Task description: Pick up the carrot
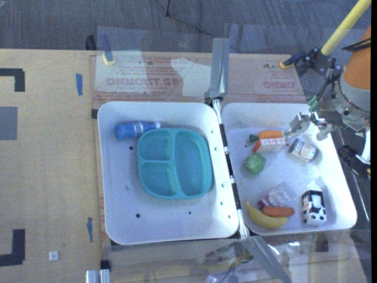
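Resting in the right bin point(347, 181), blocky orange carrot point(271, 141); fingers point(306, 124) spread apart.

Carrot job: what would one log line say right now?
gripper: over right bin, beside carrot | carrot: lying in bin, not held | status: ungrasped

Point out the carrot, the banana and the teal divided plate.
carrot point(271, 135): camera view, right bin, on the orange body near the middle.
banana point(266, 219): camera view, right bin's near edge, on the yellow curve's middle.
teal divided plate point(175, 163): camera view, left bin, on the ridge between its compartments.
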Controlling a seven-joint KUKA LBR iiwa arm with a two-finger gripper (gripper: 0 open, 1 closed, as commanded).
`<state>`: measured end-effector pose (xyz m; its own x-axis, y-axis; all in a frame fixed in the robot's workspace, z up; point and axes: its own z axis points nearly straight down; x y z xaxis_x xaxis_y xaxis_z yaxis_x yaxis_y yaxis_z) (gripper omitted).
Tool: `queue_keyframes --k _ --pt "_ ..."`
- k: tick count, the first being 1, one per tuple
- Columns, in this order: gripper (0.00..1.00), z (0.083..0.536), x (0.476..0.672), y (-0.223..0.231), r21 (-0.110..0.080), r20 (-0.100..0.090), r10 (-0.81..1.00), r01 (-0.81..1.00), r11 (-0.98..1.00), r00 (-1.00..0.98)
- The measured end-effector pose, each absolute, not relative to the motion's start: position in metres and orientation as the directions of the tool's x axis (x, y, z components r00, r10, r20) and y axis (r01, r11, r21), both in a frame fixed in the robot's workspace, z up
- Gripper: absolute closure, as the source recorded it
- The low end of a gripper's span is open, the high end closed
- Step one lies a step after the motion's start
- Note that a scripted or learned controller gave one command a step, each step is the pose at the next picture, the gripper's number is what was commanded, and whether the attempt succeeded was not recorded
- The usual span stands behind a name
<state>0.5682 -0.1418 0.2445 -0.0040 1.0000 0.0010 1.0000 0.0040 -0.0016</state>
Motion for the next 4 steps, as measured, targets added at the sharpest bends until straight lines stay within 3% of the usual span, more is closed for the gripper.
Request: queue_keyframes --k 1,2,3,4 --pt "0.0 0.114 0.531 -0.125 0.0 0.001 1.0 1.0 -0.005 0.005" --pt "0.0 0.162 0.506 -0.207 0.004 -0.002 0.994 0.994 0.11 -0.11" --pt "0.0 0.088 0.515 -0.151 0.011 -0.005 0.982 0.982 0.187 -0.187" --pt "0.0 0.087 0.577 -0.167 0.007 -0.001 0.938 0.938 -0.346 0.346"
